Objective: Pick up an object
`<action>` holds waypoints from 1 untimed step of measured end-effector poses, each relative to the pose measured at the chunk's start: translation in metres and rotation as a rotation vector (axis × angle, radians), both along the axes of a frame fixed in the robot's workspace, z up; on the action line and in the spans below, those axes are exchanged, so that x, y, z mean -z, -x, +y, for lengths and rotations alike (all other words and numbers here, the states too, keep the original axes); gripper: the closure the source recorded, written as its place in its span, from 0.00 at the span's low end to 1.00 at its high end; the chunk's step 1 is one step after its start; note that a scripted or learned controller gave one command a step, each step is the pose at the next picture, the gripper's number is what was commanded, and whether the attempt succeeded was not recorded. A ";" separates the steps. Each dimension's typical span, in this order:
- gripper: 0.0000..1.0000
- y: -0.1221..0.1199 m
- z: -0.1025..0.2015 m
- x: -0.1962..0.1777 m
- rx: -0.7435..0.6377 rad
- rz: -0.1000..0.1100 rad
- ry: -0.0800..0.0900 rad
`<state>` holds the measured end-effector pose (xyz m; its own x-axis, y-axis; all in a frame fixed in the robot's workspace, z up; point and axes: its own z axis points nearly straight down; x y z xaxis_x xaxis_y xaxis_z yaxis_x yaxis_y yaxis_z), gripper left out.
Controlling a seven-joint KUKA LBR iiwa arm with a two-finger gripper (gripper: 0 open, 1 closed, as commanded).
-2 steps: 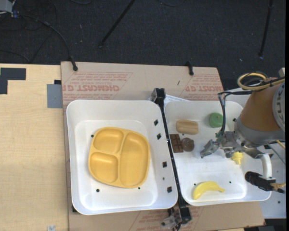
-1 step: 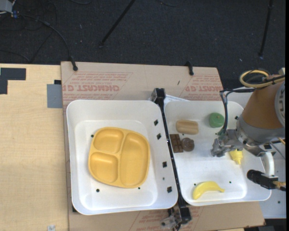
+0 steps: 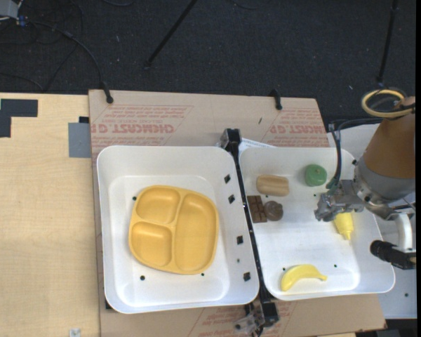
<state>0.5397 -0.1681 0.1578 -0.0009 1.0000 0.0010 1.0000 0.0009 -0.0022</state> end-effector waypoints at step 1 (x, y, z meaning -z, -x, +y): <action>1.00 0.003 -0.009 -0.057 0.001 -0.001 0.001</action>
